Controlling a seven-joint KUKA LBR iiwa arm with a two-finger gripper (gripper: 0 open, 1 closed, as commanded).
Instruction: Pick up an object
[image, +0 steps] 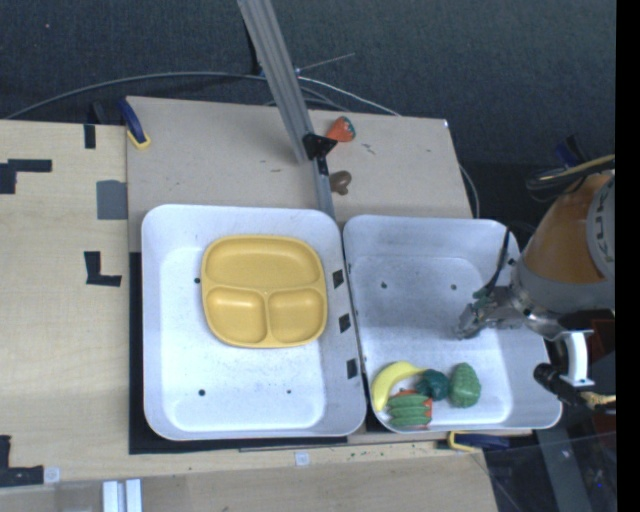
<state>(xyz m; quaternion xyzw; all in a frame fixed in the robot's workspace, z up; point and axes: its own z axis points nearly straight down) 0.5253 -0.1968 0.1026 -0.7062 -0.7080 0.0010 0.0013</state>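
Down at the near edge of the right bin (430, 240), a banana (392, 380), a red-and-green piece (410, 407) and two green toys (452, 385) lie huddled, untouched. Farther back, the end effector (478, 318) hovers low over bare floor (its spread I cannot tell), so the approach step is in hand; next it must come nearer, over one piece.

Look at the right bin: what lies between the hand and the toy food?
Just bare white bin floor separates the hand from the toy food, as the camera view shows.
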